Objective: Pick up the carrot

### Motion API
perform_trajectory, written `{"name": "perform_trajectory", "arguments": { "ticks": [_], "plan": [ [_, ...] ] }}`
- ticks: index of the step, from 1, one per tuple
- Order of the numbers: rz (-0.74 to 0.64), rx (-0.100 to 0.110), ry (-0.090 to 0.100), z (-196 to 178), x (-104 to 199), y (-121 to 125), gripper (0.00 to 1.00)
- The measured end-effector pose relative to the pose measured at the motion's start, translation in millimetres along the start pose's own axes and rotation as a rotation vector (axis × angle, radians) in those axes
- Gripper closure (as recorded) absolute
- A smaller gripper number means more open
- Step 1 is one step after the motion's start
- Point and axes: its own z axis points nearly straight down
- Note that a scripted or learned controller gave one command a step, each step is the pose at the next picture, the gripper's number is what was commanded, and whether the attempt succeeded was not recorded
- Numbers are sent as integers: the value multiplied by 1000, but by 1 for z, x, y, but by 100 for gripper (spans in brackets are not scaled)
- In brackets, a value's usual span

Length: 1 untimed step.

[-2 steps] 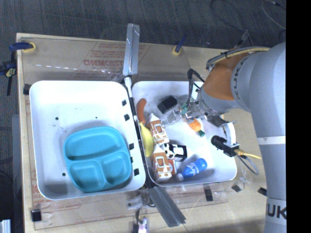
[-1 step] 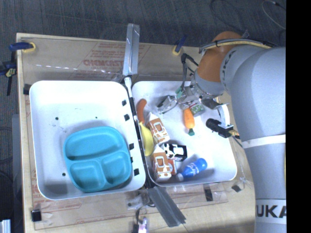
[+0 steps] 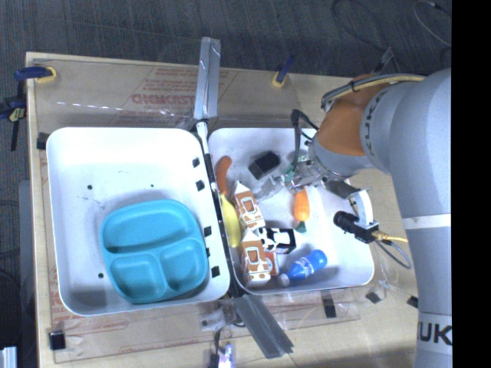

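Although the left bin (image 3: 115,167) and its blue divided tray (image 3: 153,248) sit well apart from the work, they mark a limit: a carrot knocked leftward would have to clear the shared wall, which I judge unlikely.

Right bin (image 3: 341,263), left side: brown sausage (image 3: 222,172) along the wall, yellow banana (image 3: 229,219) below it, upper carton (image 3: 247,208) and lower carton (image 3: 258,261) just beside the banana. The sausage is shaped like the target, so a wrong pick is possible if the approach drifts left.

Middle: black block (image 3: 265,162) near the top, black-and-white toy (image 3: 280,240) lower down. The block is near the gripper, and a wide approach could bump it.

Carrot (image 3: 301,205) lies on the bin floor right of centre, running up-down in view, its upper end right at the gripper (image 3: 295,179). Gripper opening: cannot tell, too small and cluttered to read. Whether the carrot is touched: cannot tell.

Risks, judged:
- A grip on the carrot's end rather than its middle could let it pivot or slip out on the lift.
- The rounded body may roll aside if the closure is off-centre.
- Blue bottle (image 3: 307,265) lies near the carrot's lower end, and a dropped carrot could nudge it.
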Motion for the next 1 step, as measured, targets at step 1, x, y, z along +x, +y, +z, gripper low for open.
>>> {"name": "perform_trajectory", "arguments": {
  "ticks": [1],
  "plan": [
    [-117, -1, -2, 0, 13, -67, 0]
  ]
}}
